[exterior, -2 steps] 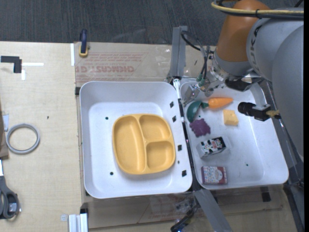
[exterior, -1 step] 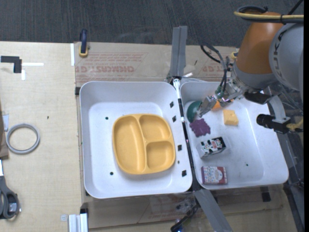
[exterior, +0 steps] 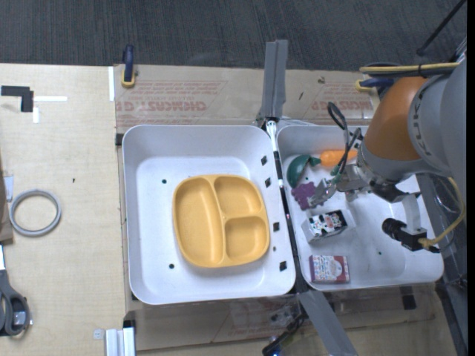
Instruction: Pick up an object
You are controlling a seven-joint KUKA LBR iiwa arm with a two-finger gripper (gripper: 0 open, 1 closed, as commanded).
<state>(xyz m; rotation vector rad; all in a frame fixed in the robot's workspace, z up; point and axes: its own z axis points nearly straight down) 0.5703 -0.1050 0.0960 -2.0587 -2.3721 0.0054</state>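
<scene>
1. Nearest the camera, a pink card pack (exterior: 329, 268) lies flat by the front wall of the right bin (exterior: 386, 273). Lying that flat, it could slide away from a pinch rather than lift.
2. Just behind it sits a black-and-white block (exterior: 326, 223), tilted. A descent aimed at the items above could clip it and shove it into the pack.
3. The gripper (exterior: 325, 191) is low in the right bin, tips against a purple object (exterior: 303, 193). Shadow and clutter blur the tips, so I cannot tell whether the claw is spread or closed, nor whether anything is caught. A glancing grip on the purple thing would probably let it drop on the lift.
4. A green object (exterior: 297, 168) and an orange one (exterior: 333, 157) crowd just beyond; a wide grab may snag two at once.
5. In the left bin (exterior: 148, 221), the yellow tray (exterior: 220, 220) is well apart and poses no risk.
</scene>
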